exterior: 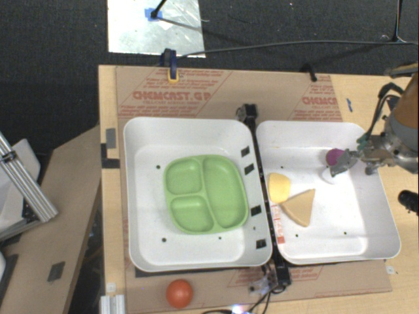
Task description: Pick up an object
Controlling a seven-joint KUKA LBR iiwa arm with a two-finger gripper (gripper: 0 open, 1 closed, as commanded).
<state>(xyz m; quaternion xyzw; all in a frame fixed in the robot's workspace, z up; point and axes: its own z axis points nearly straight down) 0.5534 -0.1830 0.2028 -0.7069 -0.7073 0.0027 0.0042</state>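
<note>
arm [402, 133]: cut off at right edge | claw [340, 165]: finger state unclear

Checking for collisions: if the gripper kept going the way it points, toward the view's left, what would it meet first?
Probably the purple object, which sits right at the gripper tip. Depth is unclear from this slant, so it might pass just beside it, over the right bin floor.

We see that the arm [404, 126] has a grey, rounded body, with an orange band [414, 82] on its upper part. A thin dark cable [376, 113] makes a loop along its left side. Toward the end the arm becomes a block of grey metal parts. The hand [335, 169] is small and grey, with darker edges. We cannot read any markings or screws on it, because the parts are too small.
</note>
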